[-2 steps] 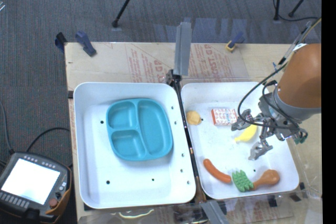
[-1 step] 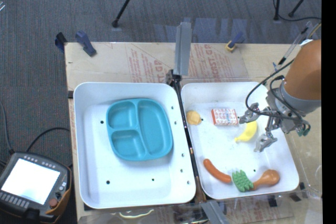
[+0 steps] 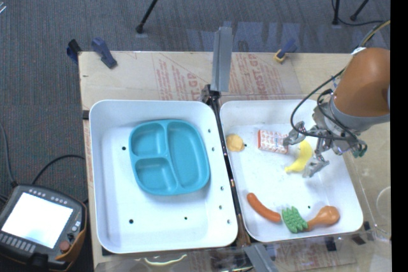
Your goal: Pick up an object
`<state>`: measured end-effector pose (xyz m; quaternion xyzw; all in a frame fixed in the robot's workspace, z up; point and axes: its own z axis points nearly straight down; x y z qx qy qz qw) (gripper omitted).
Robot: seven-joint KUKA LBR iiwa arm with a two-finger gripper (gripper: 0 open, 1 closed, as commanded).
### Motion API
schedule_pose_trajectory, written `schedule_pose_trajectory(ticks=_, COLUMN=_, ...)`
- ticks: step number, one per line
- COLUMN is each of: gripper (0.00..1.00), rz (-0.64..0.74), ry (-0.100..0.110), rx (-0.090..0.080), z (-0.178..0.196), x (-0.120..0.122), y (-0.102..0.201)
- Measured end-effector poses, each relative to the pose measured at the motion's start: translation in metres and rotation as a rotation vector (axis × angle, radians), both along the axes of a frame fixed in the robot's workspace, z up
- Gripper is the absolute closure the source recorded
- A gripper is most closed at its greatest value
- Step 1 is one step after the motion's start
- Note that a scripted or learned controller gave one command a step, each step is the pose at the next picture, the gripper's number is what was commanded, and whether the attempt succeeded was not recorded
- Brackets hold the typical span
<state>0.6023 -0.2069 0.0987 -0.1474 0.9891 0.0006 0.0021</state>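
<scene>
I see the plywood bench (image 3: pixel 172 76) carrying 2 white bins side by side: the left bin (image 3: pixel 108 200), the right bin (image 3: pixel 255 226).

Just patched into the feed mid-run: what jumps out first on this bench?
The blue divided plate lying alone in the left bin grabs the eye first. Next comes the arm's gripper, reaching from the right and hovering open around the yellow banana in the right bin, with an orange hot dog and green brush nearby.

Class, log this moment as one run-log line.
gripper: open, astride yellow plastic banana | bin: right white bin | lift: not yet
</scene>
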Motion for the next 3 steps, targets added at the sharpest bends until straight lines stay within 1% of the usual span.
schedule_pose_trajectory(ticks=1, gripper=0.0, rz=0.296, ry=-0.002, rx=-0.001, z=0.025, x=0.012, y=-0.001)
schedule_pose_trajectory(ticks=2, gripper=0.0, rz=0.403, ry=0.002, rx=0.0, z=0.003, x=0.013, y=0.001)
schedule_pose_trajectory(ticks=3, gripper=0.0, rz=0.796, ry=0.001, rx=0.001, z=-0.011, x=-0.001, y=-0.001)
